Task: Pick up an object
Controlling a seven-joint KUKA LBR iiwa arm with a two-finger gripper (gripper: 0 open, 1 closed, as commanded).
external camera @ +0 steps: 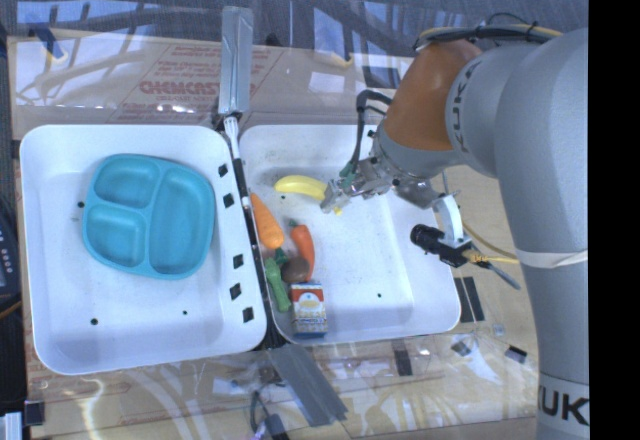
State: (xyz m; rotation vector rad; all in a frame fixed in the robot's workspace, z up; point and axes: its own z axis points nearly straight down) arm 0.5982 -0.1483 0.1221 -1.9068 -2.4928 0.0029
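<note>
— Where the gripper (336, 196) comes down in the right bin (425, 303), are its fingers apart or together?

— I cannot tell; they are too small and dark against the bin floor. The tip sits just beside the right end of the banana (299, 188), perhaps touching it, but nothing shows between the fingers.

— And the banana itself?

— Lying flat near the back of the right bin, yellow, pointing left to right.

— What lies around it?

— Nearer the camera, along the bin's left wall, a carrot (266, 221) lies slantwise. Just right of that, a second, shorter orange piece (303, 247). Below them a green vegetable (275, 284) and a small dark round thing (295, 271) — I cannot name it. At the front sits a small carton (309, 308), touching the green one.

— Farther out?

— The left bin (50, 328) holds a blue divided plate (150, 215), flat, three compartments. Behind the gripper the grey arm (520, 118) with its orange band (430, 98) fills the right side.
</note>
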